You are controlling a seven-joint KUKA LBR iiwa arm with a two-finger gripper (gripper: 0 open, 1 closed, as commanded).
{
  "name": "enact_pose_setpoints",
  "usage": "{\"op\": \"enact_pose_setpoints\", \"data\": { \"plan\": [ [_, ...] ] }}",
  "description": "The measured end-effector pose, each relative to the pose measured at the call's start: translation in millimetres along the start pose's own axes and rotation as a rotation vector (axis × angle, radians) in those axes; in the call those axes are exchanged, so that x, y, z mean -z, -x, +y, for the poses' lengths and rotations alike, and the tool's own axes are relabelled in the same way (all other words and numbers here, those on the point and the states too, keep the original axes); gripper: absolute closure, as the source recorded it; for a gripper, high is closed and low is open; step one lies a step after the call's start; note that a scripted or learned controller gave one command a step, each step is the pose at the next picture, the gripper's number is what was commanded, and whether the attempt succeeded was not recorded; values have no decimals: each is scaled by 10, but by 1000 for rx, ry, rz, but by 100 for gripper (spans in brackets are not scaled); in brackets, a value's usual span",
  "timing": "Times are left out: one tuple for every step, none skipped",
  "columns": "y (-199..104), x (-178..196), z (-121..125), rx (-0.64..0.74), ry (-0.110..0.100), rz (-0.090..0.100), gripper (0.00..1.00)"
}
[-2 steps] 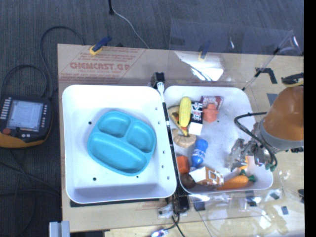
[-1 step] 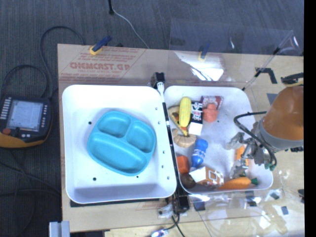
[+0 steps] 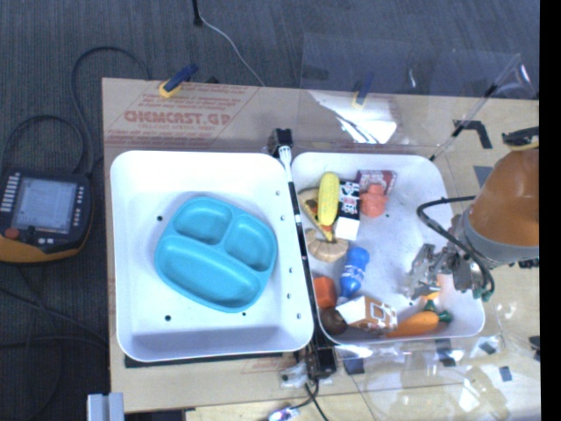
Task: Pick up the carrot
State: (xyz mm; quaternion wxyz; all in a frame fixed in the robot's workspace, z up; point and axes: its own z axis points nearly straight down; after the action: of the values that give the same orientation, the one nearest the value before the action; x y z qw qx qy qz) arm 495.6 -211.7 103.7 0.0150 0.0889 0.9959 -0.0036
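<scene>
Orange carrot (image 3: 412,324), green-tipped, flat along right bin's (image 3: 456,202) near wall

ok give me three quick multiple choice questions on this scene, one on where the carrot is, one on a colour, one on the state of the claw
1. Where does the carrot lie?
A. on the divided plate
B. near the front wall of the right bin
C. on the bench outside both bins

2. What colour is the divided plate in the left bin?
A. red
B. yellow
C. blue

3. How does the claw stand to the carrot?
A. above it, apart from it
B. lifting it over the left bin
C. pressing it into the plate

Answers: 1 B, it rests by that bin's front wall. 2 C, the plate is blue. 3 A, the claw hovers just behind it, no carrot between its fingers.
</scene>
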Motion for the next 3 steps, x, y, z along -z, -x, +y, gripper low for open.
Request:
{"op": "enact_pose_setpoints", "data": {
  "plan": [
    [13, 7, 8, 0, 1, -4, 0],
    [508, -145, -22, -128, 3, 20, 0],
    [159, -124, 108, -175, 1, 11, 0]
  ]
}}
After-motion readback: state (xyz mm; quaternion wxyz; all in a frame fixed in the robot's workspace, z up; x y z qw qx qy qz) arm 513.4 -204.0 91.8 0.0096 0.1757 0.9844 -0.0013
